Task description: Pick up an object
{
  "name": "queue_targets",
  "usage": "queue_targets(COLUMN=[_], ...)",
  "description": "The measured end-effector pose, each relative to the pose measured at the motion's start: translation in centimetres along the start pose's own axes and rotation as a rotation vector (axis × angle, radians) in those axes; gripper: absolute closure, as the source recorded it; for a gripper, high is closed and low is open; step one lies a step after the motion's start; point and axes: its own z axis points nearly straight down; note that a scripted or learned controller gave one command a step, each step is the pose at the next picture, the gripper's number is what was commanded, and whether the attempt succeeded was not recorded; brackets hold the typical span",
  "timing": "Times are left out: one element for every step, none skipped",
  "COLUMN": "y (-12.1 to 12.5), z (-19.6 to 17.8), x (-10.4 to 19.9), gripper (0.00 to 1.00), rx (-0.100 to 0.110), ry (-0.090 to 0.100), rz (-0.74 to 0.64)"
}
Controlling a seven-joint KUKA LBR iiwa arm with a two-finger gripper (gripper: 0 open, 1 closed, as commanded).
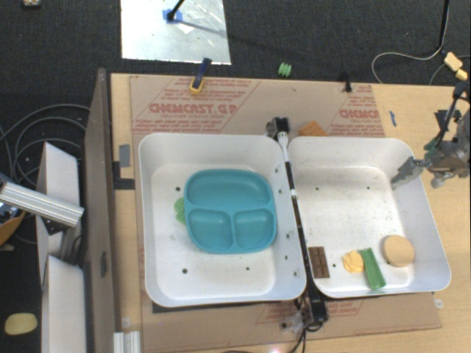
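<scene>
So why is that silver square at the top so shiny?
Camera view: the silver sheet on the dark floor mirrors overhead light, giving whitish glare; the two white bins are evenly lit with faint shadows; the hand at right looks blurry.

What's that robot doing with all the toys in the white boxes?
The robot's gripper hangs over the upper right edge of the right bin, holding nothing. Its job is picking something up. Near that bin's front lie a tan round piece, a green stick, a yellow piece and a brown block. The left bin holds a blue plate.
</scene>
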Motion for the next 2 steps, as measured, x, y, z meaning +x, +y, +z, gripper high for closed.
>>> queue_targets(y=[-4.4, -5.7], z=[9.4, -1.6], x=[1.8, 4.6], gripper=[0.0, 0.0], rx=[0.017, -0.004], ry=[0.008, 0.002], rz=[0.0, -0.007])
